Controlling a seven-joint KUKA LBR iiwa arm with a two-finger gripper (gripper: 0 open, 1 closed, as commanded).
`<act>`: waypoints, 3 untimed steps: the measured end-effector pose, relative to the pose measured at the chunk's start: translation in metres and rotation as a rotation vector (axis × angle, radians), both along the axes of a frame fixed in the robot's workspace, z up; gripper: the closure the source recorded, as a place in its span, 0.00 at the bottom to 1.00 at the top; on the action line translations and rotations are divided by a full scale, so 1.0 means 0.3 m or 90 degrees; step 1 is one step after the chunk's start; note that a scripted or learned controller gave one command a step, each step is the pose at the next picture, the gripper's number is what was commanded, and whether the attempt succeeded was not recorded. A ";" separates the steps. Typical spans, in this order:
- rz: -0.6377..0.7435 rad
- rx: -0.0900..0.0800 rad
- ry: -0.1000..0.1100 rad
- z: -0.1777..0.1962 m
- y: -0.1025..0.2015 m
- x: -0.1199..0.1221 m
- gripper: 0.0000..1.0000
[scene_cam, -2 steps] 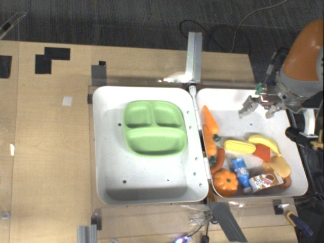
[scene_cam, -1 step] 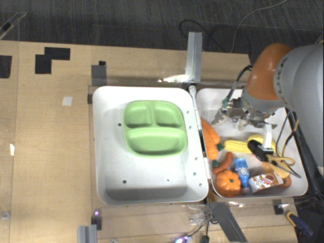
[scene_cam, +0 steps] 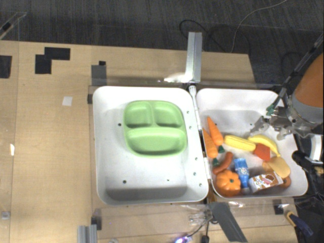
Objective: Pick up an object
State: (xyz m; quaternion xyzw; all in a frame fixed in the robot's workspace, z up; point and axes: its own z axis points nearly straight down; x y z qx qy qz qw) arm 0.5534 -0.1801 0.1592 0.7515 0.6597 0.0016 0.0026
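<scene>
Camera view: gripper (scene_cam: 267, 122) over right bin (scene_cam: 228, 103), state cannot be told; banana (scene_cam: 265, 142) just below it among toy foods; descend centred, avoid neighbouring corn (scene_cam: 240, 143)

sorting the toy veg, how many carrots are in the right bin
2, though the pile may hide more. One carrot lies slanted at the bin's upper left of the pile; a second carrot lies just left of it, along the left wall of the right bin.
</scene>
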 end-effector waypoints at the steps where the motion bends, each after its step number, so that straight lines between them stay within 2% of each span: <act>1: 0.003 0.000 -0.007 -0.230 0.219 0.080 0.00; 2: 0.004 0.003 -0.010 -0.189 0.226 0.088 1.00; 3: 0.004 0.003 -0.010 -0.189 0.226 0.088 0.00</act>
